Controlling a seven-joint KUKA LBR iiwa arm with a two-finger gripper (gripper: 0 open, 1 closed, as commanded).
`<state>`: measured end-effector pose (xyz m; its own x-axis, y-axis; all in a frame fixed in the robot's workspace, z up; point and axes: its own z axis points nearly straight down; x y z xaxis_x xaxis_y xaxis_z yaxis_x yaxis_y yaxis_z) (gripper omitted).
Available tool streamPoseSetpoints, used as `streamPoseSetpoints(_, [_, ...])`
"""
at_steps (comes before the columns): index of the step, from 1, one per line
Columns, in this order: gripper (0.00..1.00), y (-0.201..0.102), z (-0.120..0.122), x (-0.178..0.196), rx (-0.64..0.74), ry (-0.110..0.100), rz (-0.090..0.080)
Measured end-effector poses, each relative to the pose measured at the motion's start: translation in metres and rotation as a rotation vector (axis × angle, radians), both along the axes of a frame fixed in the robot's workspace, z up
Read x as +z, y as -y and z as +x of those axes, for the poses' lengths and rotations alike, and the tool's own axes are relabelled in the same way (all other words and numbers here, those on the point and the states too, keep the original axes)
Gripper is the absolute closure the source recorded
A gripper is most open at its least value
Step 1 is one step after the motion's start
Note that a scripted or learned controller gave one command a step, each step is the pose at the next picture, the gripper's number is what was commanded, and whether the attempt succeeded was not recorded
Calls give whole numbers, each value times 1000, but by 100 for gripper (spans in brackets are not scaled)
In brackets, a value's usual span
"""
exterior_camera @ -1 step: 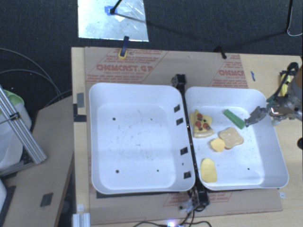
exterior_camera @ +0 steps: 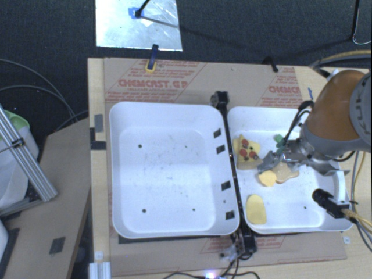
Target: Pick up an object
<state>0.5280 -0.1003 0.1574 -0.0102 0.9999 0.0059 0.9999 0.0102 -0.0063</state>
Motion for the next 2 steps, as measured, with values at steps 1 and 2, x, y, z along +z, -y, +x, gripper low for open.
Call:
streamPoseSetpoints(1, [0, -7, 10, -72, -6, 14, -8])
streamPoseSetpoints(2, [100, -3, 12, -57, -11, 25, -14])
